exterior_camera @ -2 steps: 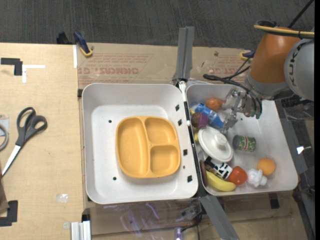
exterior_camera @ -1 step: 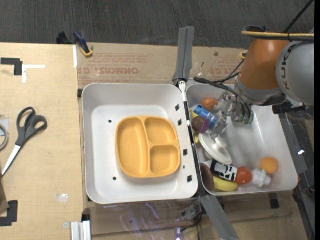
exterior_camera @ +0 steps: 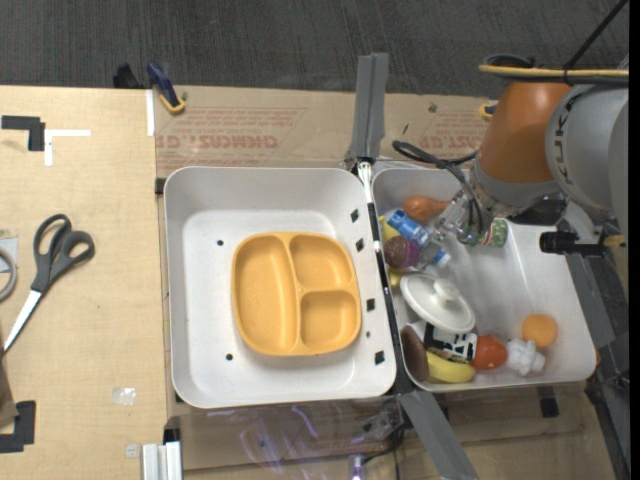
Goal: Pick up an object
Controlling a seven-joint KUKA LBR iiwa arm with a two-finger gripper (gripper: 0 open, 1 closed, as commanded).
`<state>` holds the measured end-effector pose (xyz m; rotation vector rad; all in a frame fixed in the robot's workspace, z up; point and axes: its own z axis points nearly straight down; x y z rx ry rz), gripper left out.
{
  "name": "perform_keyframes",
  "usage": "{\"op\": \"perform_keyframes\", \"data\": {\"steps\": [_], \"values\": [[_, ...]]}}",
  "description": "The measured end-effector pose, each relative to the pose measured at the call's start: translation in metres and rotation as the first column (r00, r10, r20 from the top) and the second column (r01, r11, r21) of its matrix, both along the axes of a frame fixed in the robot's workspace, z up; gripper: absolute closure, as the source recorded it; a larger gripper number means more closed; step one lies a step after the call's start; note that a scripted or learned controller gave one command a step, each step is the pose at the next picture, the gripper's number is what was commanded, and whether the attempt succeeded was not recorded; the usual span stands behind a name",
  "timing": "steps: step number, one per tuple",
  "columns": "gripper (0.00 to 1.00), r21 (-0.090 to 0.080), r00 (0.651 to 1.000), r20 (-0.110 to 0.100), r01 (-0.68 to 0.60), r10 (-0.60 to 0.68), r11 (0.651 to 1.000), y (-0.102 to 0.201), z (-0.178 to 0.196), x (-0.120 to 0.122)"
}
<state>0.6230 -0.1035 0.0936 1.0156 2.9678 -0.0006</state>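
- Gripper [exterior_camera: 462, 220] is seen low over the upper part of the right bin [exterior_camera: 560, 313], reached in from the right; how far it is open cannot be told, and nothing is seen held.
- Blue bottle [exterior_camera: 412, 230] lies just to its left, close beside it, long axis slanting from upper left to lower right.
- Nearest candidate is judged to be that bottle; a short shift leftward would be called for.
- Yellow divided plate [exterior_camera: 297, 293] sits alone in the left bin [exterior_camera: 190, 298], well apart.

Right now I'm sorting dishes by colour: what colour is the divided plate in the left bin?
Yellow-orange, in the camera view: divided plate.
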Motion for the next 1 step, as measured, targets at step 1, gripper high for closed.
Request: {"op": "perform_keyframes", "data": {"steps": [1], "values": [[0.00,0.001,0.979,-0.001,0.205,-0.205,0.979,0.0106,0.0159,0.0193]]}}
